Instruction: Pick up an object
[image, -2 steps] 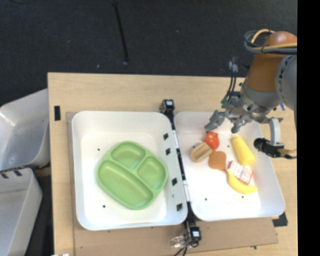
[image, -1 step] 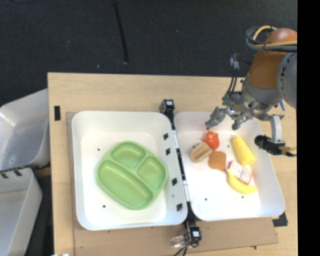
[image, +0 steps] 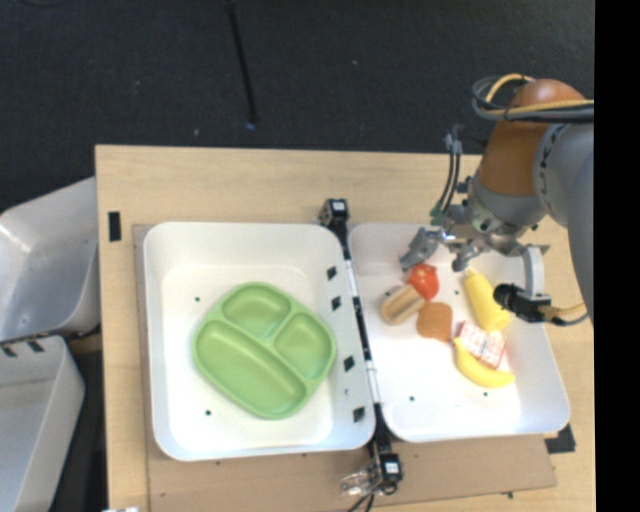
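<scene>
the hand hangs with its fingers apart over the back edge of the right bin, just above the small red toy, which looks light, hard and smooth, so i would grip it across its middle.

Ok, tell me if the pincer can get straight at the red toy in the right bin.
Probably yes: the pincer hangs just above the red toy, nothing between them, though the hot dog crowds it.
</scene>
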